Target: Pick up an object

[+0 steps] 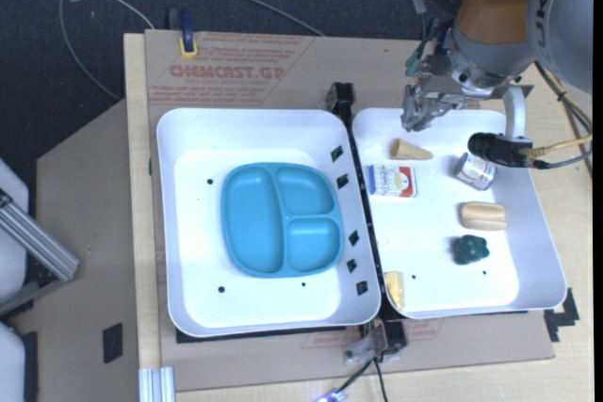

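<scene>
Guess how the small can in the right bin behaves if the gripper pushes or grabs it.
The can lies on its side, so a push would probably roll it. Its shiny, metal-looking wall may slip between fingers. It looks small and likely light, so a nudge could send it toward the tan block nearby.

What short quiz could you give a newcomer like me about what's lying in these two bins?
1. True or false: the blue divided plate lies in the left bin.
2. Which thing lies nearest the gripper: (a) green lump, (b) cone-shaped piece, (c) small can?
3. Fill in: the red-and-white packet lies in the ____ bin.

Key: 1 true; 2 b; 3 right.
</scene>
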Available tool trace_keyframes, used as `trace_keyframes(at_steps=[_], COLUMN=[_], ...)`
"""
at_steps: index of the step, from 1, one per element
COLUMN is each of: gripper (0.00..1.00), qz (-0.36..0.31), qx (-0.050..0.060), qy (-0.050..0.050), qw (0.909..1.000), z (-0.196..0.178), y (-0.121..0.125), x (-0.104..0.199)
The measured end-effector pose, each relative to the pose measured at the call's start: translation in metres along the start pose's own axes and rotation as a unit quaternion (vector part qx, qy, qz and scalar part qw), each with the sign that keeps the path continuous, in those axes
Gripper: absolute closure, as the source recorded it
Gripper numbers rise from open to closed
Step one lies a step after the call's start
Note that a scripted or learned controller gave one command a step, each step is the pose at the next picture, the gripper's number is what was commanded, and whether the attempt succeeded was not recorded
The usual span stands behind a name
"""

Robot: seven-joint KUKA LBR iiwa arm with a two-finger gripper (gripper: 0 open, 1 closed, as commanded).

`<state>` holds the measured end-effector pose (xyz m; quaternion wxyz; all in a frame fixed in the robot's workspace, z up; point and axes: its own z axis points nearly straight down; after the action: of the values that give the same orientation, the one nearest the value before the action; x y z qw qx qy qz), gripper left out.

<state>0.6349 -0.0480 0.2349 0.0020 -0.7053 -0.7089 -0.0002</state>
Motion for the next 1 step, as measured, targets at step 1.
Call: trace_keyframes(at_steps=[1], gripper=[1.00], qz=[0.000], qx=[0.001], qy=[0.000], qw=[1.0000], z=[0.0104], y=[-0.0180], x=[0.0563])
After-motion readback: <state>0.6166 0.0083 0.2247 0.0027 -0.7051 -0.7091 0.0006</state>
